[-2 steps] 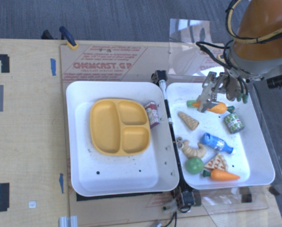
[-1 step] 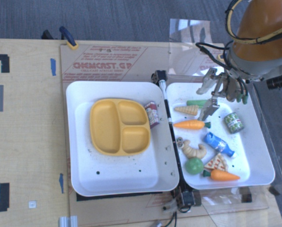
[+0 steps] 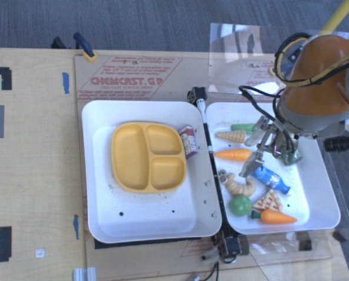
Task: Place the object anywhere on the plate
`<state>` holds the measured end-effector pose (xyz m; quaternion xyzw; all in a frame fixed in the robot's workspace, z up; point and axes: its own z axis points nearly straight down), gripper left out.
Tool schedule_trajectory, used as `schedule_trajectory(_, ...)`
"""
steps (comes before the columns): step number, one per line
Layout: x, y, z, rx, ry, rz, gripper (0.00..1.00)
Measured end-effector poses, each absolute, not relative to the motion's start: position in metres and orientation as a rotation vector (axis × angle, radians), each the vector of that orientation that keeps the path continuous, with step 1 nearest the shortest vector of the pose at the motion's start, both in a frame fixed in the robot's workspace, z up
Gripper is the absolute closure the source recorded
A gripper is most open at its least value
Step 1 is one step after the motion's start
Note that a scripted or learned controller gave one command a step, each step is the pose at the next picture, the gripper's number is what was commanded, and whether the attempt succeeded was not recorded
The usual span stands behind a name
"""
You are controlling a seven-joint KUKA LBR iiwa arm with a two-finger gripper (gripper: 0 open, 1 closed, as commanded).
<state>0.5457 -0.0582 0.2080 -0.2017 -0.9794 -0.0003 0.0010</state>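
The arm hangs over the right bin [image 3: 321, 209] with its gripper [image 3: 252, 161] low among the toy food, so the picking step looks to be in hand; nothing is on the yellow plate [image 3: 148, 156] yet. The jaws look slightly spread, tips just above the blue packet [image 3: 271, 179], with nothing visibly pinched between them.

Candidates crowd close: a carrot [image 3: 234, 154] at ten o'clock from the gripper, a cone [image 3: 231, 136] above that, a peanut-shaped piece [image 3: 239, 185] at seven o'clock, a green ball [image 3: 240, 205] and another carrot [image 3: 277, 217] further down (which one is meant, I cannot tell).

My judgement: the next move calls for closing on one item, lifting clear of the neighbours, then travelling toward nine o'clock over the two bin walls meeting at the middle.

The plate sits in the left bin [image 3: 104, 215], with a small can [image 3: 188, 140] touching its three o'clock rim; the plate's compartments offer plenty of open room.
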Motion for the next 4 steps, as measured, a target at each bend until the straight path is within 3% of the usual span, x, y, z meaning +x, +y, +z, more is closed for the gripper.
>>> schedule_trajectory(1,0.501,-0.025,0.349,-0.550,-3.110,-0.005,0.00)
schedule_trajectory(2,0.500,-0.025,0.344,-0.550,-3.099,-0.002,0.00)
schedule_trajectory(3,0.479,-0.056,0.247,-0.783,-3.040,0.001,0.00)
schedule_trajectory(4,0.480,-0.056,0.249,-0.783,-3.046,-0.001,0.00)
